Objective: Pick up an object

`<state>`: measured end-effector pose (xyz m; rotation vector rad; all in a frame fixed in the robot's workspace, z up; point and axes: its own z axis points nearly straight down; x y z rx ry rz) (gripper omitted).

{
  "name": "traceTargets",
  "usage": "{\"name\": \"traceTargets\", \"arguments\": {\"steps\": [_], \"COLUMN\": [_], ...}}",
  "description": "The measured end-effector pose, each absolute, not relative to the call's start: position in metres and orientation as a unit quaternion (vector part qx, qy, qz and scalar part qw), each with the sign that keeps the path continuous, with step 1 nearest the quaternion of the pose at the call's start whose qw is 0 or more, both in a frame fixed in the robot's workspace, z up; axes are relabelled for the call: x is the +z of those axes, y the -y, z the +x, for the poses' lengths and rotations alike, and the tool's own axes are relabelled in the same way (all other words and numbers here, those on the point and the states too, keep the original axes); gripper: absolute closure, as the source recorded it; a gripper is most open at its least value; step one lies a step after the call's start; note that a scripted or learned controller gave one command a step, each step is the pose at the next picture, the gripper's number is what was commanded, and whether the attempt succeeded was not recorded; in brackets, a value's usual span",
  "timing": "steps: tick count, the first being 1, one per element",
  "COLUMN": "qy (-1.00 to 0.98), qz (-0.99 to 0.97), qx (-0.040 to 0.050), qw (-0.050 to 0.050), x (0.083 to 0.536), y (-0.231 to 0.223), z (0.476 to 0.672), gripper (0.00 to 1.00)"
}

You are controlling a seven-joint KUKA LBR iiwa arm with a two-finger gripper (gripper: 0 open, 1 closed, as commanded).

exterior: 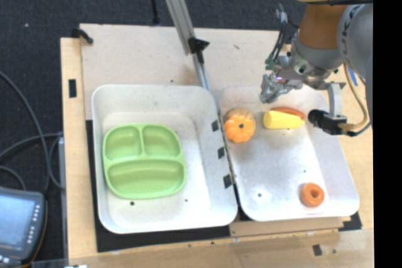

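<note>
My fingers (269,95) hang over the far rim of the right bin (326,166), in the upper right of the frame, with my grey wrist and its orange band rising above them toward the right edge. I cannot tell whether they are wide or narrow; they blur into one dark tip from this angle, and nothing shows between them.

Just below and left of the tip sits a small orange pumpkin (239,127), pressed close against the bin's left wall near the far corner. Right of it, close but apart, lies a yellow corn-like piece (280,120) with a red-orange sliver behind it, near the far rim. A black fitting (321,117) on my wrist hangs just right of that piece, crowding the bin's upper right corner. Well apart from all of these, an orange ring-shaped toy (312,194) rests near the bin's lower right corner. The middle of this bin's floor lies open between the far cluster and the ring.

The left bin (207,198) touches the right one along a shared edge with dark clips. It carries a green divided plate (144,160) toward its left half, leaving bare floor along its right side. A slanted metal post (179,9) stands on the tabletop (125,53) behind the bins, its foot near their shared far corner.
</note>
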<state>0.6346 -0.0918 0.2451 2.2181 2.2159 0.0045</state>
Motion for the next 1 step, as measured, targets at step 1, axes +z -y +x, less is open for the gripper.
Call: {"name": "traceTargets", "arguments": {"steps": [1], "qy": [-0.709], "qz": [0.706], "qx": [0.0014], "qw": [0.003], "x": [0.2571], "y": [0.0976], "z": [0.6720], "gripper": [1.00]}}
